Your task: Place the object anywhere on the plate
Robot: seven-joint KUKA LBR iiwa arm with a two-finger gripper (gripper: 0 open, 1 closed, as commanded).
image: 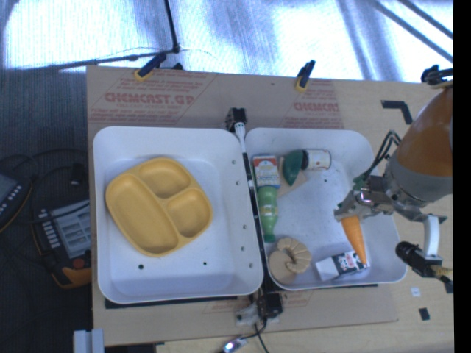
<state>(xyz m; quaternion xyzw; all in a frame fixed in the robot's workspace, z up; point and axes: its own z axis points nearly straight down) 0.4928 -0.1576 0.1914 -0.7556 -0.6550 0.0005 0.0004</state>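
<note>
camera spot: just the one, fixed up above the worktop (147,98)
angle: looks down at a slant, far edge of the worktop up top
distance: pretty far back, both white bins fit, left bin (118,271) and right bin (383,271)
arm (430,149): pokes in from the right edge
extras: bit of floor around the worktop

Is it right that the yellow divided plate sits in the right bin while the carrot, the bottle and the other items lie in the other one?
Not quite. The camera view shows the yellow divided plate in the left bin, not the right. The carrot, the bottle and the other items lie in the right bin.
</note>
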